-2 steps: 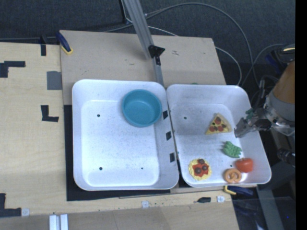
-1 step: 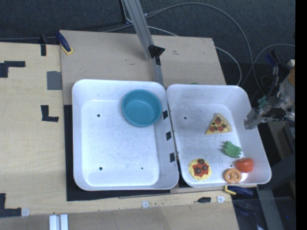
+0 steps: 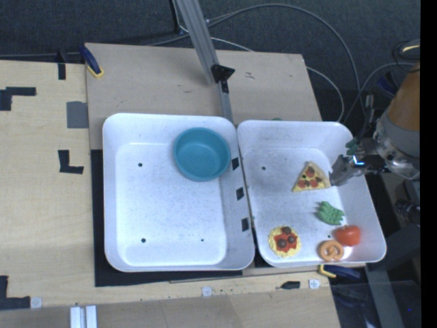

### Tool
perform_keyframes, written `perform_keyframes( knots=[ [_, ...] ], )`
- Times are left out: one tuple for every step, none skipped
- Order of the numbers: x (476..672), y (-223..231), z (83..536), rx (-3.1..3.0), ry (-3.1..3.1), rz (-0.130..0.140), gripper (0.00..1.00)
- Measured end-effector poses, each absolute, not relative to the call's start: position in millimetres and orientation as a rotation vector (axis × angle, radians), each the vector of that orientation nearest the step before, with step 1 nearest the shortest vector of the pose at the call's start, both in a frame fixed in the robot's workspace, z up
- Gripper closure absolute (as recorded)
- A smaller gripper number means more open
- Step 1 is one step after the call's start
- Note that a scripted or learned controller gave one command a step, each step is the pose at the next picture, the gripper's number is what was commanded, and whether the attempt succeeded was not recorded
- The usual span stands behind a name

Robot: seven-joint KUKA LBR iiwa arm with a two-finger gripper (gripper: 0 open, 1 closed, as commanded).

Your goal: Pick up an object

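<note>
My gripper hangs over the right side of the right bin, just right of a pizza slice toy. Nothing shows between its fingers. Below it lie a green leafy toy, a red tomato toy, a small orange ring-shaped toy and a round yellow pizza toy. A blue bowl sits at the upper right of the left bin.
A grey pole slants down from the top to the gap between the bins. Cables loop across the dark floor at the upper right. The arm's body stands past the right bin's right rim.
</note>
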State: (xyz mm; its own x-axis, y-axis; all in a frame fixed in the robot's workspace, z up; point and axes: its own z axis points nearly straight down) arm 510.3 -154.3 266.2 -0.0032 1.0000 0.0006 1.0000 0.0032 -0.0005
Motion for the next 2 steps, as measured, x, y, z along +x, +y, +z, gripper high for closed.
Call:
perform_keyframes(
  knots=[
    [508.7,-99,270,-2.215,-2.227,-0.001,1.00],
    [502.8,-51,272,-2.216,-2.226,0.000,1.00]
  ],
)
